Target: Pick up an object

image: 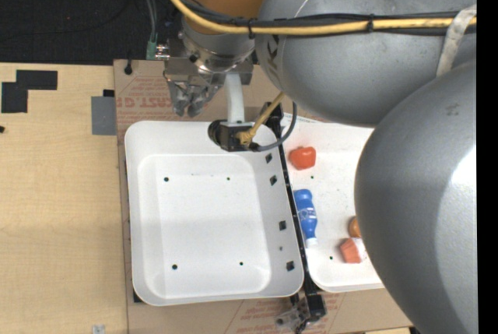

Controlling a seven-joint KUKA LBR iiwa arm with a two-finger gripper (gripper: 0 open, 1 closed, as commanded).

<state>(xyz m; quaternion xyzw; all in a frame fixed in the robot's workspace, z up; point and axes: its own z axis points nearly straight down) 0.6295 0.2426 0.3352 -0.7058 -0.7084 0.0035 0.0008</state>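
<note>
**Objects waiting in the right bin while the gripper hangs over the far edge of the left bin**

Objects for picking are lying in the right bin: an orange-red piece near its far end, a blue and white bottle lying against the divider, and a smaller orange block toward the near end, beside something brownish that the arm is partly hiding. The gripper is hanging above the far rim of the left bin, well apart from all of them. Nothing is showing between its fingers, but how far apart they are standing is too murky to tell. The grey arm is sweeping in from the right and covering much of the right bin. By my judgement the pick is not yet begun: the wrist is needing to travel right, across the divider, settle over one chosen piece, then descend squarely onto it.
</note>
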